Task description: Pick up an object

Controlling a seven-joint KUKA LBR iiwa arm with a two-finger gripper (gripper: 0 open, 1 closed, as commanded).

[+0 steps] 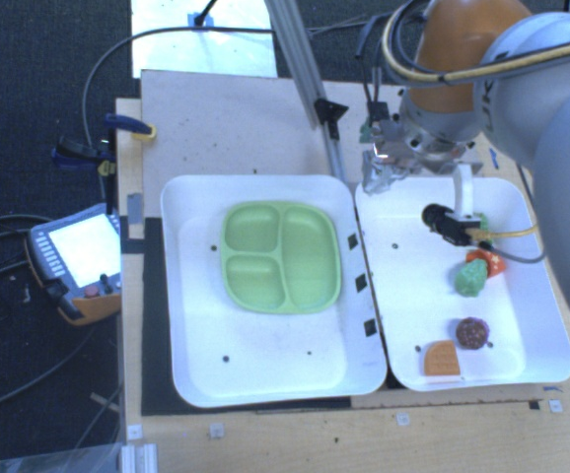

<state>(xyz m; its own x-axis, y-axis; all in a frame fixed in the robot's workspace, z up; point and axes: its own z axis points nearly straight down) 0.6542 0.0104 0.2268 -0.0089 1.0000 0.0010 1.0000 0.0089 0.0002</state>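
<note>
Arm over the right bin's far edge, food pieces at the near end.

Nearest me in the right bin [532, 358], I see an orange wedge [441, 360] at about 7 o'clock, a dark round piece [472, 333] just beyond it, then a green lump [470, 278] touching a small red-orange piece [490, 262]. The gripper [382, 173] sits at the bin's far-left rim, roughly 11 o'clock from the green lump and well apart from it; I cannot tell its grip state. The left bin [196, 363] holds a green divided plate [281, 257] with bare floor around it. I read no writing.
</note>
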